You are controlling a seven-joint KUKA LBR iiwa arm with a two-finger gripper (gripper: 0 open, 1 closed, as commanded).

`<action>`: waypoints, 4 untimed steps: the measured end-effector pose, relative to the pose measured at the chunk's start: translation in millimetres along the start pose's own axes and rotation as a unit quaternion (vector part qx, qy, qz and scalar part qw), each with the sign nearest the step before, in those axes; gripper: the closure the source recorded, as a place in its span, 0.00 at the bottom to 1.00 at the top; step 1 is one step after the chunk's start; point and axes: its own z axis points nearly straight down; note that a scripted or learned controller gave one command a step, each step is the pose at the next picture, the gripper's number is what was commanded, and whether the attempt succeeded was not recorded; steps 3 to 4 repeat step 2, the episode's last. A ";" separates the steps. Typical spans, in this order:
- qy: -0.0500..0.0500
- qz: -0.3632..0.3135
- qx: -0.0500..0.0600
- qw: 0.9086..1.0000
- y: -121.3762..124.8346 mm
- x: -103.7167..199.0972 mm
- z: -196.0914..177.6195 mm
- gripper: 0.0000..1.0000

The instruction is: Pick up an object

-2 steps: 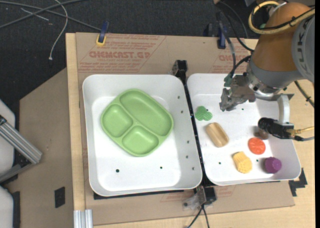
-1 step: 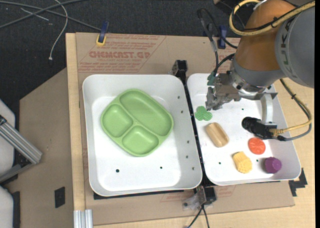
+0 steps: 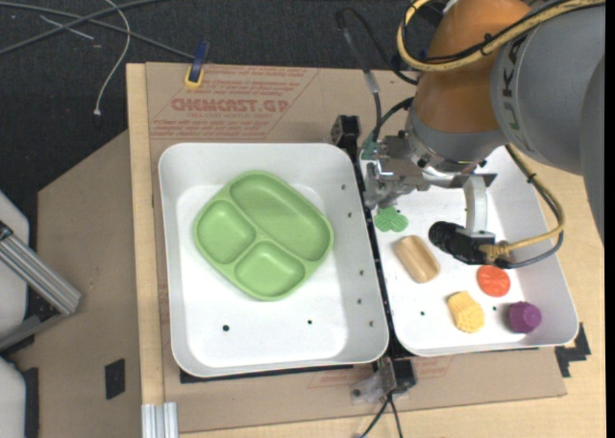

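Observation:
My gripper (image 3: pixel 383 188) hangs over the far left part of the right bin (image 3: pixel 543 234), close to the wall shared with the left bin. Just in front of it lies a small green toy (image 3: pixel 390 222); whether they touch I cannot tell. A tan block (image 3: pixel 417 258) lies a little nearer the front. An orange-red round piece (image 3: pixel 494 280), a yellow corn-like piece (image 3: pixel 466 312) and a purple piece (image 3: pixel 523 316) sit towards the front right of that bin. The arm's wrist hides the bin's far middle.
The left bin (image 3: pixel 192 330) holds a green divided plate (image 3: pixel 262 233) near its middle. Both bins rest on a cardboard sheet (image 3: pixel 240 100). Cables run across the dark floor behind the bench.

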 end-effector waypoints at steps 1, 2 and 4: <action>0.000 0.000 0.000 1.000 0.4 52.4 -5.3 1.00; -0.001 0.003 0.001 1.000 0.5 49.2 -5.1 0.00; -0.001 0.003 0.001 1.000 0.5 49.2 -5.1 0.00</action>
